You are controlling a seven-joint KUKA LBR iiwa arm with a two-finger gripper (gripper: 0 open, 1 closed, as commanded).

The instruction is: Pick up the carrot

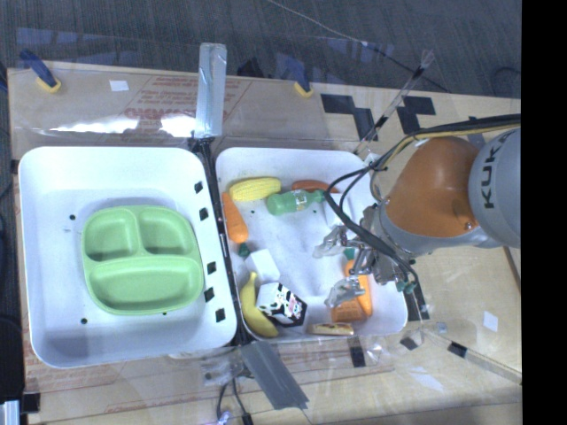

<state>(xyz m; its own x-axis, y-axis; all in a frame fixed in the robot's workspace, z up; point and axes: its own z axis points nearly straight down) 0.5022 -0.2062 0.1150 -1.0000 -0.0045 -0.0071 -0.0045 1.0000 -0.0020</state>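
I cannot tell how the jaws stand; the gripper hangs low over the right bin, just above an orange block near its front wall. From my remote station, I see the carrot lying along that bin's left wall, well apart from the gripper. A corn cob and a green bottle sit near the back, a banana at the front left. The left bin holds a green divided plate.
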